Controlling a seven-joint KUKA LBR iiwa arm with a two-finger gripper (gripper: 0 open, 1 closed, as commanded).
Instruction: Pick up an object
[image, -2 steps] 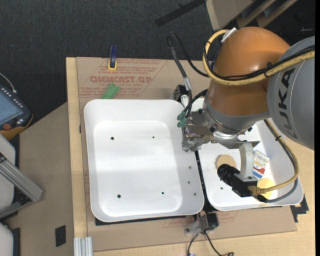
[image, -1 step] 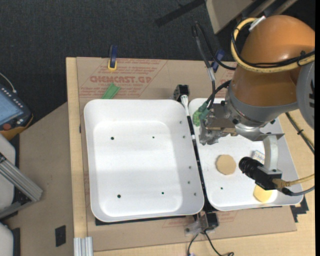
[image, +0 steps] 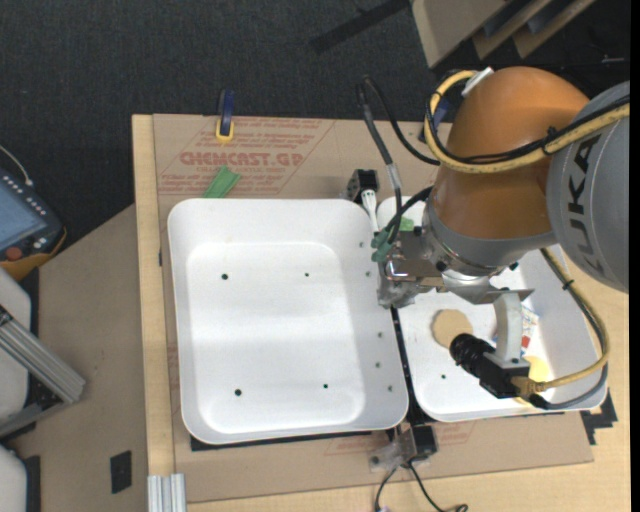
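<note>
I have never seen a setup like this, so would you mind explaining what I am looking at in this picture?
One camera, fixed above a bench, looks down at a slant. The big grey and orange machine is a robot arm reaching in from the picture's right, meant to pick up an object. Its gripper hangs over the right bin, close to the left bin. A round tan object lies in the right bin. I cannot tell whether the gripper holds anything.
</note>
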